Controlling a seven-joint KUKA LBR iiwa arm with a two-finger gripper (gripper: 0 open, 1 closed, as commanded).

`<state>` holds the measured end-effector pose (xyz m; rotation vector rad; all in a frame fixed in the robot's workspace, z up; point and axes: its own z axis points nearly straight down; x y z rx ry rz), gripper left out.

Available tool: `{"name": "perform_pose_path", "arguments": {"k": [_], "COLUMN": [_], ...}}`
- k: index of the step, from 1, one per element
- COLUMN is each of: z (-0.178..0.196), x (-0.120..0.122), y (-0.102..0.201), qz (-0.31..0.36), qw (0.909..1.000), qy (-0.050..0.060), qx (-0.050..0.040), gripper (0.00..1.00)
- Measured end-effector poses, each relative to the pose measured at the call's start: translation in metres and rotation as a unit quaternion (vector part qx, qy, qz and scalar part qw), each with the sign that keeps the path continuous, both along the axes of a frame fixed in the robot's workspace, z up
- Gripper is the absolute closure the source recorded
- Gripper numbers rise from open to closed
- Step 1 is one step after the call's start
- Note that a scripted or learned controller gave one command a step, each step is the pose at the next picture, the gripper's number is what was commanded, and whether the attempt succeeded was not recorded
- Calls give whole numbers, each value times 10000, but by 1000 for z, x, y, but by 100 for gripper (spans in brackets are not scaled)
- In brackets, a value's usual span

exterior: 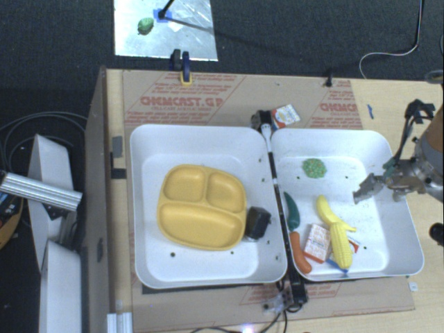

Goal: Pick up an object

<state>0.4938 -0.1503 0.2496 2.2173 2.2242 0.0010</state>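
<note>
Corn cob [340, 240], one, yellow and ribbed, lies at five o'clock in the right bin [399, 207]; beside it one banana [329, 211], one carrot [300, 252], one carton [317, 243]; gripper [365, 189] at three o'clock, jaw state indiscernible.

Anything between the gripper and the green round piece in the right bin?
Nothing visible. The gripper sits over the right bin's right side, and the green round piece lies up-left across bare white floor. The toy corn and banana lie nearer the camera, off that line.
</note>
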Motion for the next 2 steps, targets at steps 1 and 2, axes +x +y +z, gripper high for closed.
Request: {"name": "perform_pose_path", "arguments": {"k": [1,2], "z": [-165,-155], "x": [41,41], "y": [20,20], "qz": [-1,2], "qw": [10000,10000], "qy": [-10,-10], "qx": [-3,-1], "gripper": [0,100]}}
